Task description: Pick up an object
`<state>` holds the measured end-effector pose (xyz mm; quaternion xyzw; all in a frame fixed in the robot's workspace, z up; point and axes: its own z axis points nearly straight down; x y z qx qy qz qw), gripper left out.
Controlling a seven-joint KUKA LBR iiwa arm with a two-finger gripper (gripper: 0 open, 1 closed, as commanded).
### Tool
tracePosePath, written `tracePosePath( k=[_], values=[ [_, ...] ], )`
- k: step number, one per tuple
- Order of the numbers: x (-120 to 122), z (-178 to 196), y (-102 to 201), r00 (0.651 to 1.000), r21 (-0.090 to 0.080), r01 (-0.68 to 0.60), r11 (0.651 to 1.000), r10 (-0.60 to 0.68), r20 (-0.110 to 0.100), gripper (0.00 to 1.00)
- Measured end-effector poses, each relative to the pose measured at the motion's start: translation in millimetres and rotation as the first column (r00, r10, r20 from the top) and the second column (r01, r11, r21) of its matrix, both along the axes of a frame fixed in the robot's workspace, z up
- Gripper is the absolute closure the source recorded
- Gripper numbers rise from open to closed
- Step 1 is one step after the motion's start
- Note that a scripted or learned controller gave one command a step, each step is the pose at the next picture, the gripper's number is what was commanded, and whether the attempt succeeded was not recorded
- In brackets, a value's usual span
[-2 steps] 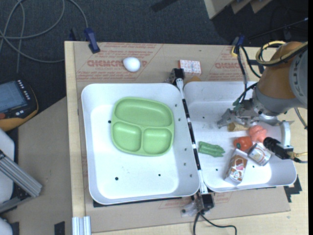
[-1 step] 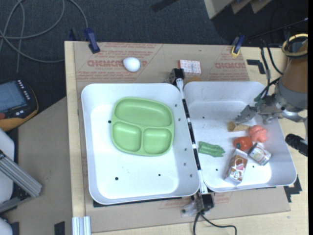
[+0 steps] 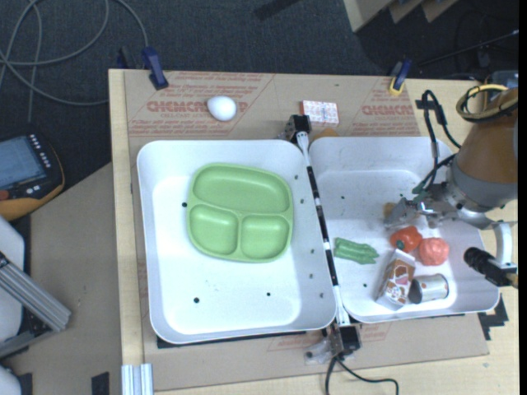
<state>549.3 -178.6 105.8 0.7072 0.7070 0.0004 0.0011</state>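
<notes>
The right bin [image 3: 362,167] holds a red tomato-like piece [image 3: 404,239], an orange-pink ball [image 3: 435,251], a green leafy piece [image 3: 356,251], a small carton [image 3: 397,280] and a silver can [image 3: 431,288], all clustered at its near right. My gripper [image 3: 401,213] reaches in from the right and sits low over the bin, just behind the red piece. Whether it touches the red piece is unclear. I see nothing held in it.
The left bin [image 3: 165,262] carries a green divided plate [image 3: 240,212]. On the bench behind the bins lie a white egg [image 3: 221,107] and a small patterned box [image 3: 320,112]. Blue clamps [image 3: 153,67] grip the far edge.
</notes>
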Motion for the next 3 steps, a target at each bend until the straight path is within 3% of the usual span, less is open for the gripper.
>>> tracePosePath(
  k=[1,2,3],
  values=[
    [-31,-22,33,1.000,0.002,0.000,1.000,0.000,-0.004,0.00],
    [-30,-12,33,1.000,0.001,0.001,1.000,-0.001,-0.001,1.00],
    [6,79,95,1.000,0.002,-0.002,1.000,0.002,0.000,1.00]
  ],
)
